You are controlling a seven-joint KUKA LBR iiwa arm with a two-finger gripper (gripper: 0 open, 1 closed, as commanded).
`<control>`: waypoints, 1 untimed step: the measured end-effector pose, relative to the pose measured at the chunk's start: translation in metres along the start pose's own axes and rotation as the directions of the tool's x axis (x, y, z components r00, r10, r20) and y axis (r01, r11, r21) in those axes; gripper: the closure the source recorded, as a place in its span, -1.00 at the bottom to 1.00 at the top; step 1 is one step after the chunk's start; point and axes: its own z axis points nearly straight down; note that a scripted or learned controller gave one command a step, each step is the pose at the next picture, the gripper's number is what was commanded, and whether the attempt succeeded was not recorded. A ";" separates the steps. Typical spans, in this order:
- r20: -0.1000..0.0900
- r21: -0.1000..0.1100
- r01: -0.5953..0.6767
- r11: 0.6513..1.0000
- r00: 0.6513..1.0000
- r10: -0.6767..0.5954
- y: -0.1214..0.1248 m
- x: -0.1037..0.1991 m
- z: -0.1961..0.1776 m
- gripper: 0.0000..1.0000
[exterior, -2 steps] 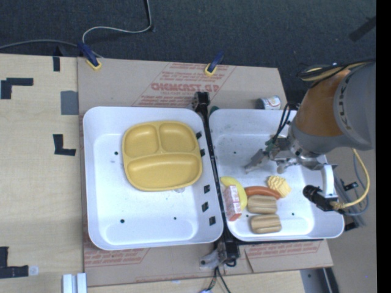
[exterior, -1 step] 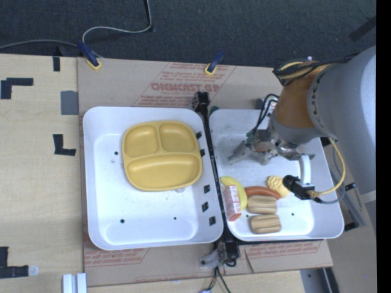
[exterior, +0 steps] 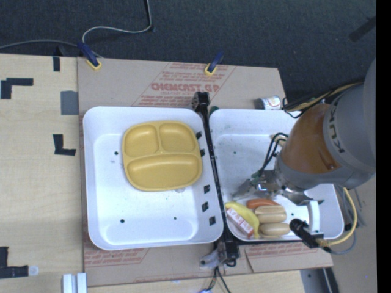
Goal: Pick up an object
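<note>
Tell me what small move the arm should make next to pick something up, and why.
Probably lower the end effector a little onto the pile of plastic toy food just below it in the right white bin. It hangs above the pile's upper edge, and nothing shows between its fingers.

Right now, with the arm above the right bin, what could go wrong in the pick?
1. The toy foods, a banana and hot dog, lie packed together, so the gripper may catch two things or none.
2. They sit near the front wall of the right bin, so a finger could strike it.
</note>
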 end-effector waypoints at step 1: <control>0.002 -0.004 -0.001 1.000 1.000 0.001 0.001 -0.001 -0.010 1.00</control>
